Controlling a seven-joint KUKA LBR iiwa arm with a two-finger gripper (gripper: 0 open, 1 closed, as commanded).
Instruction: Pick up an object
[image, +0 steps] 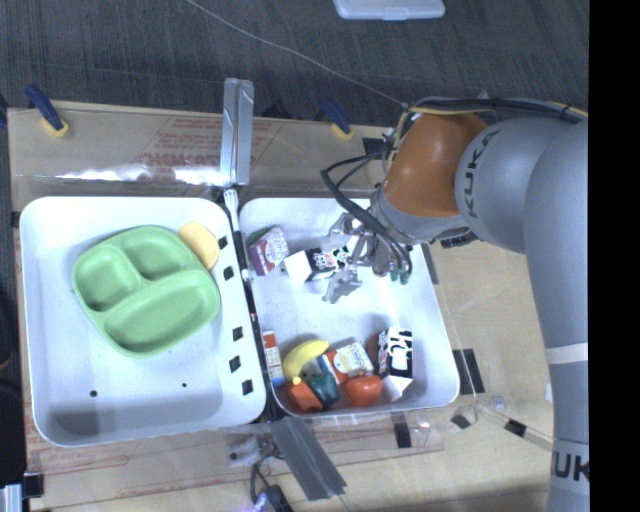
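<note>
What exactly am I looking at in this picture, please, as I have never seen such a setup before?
You are looking down at a slant from one fixed camera above a bench. The big grey and orange shape is a robot arm reaching in from the right; its gripper hangs over the right bin. Whether it grips anything cannot be told. That bin holds small toy foods: a banana, a tomato, a black and white carton and a few packets. The left bin holds a green divided plate and a yellow piece at its edge.
</note>
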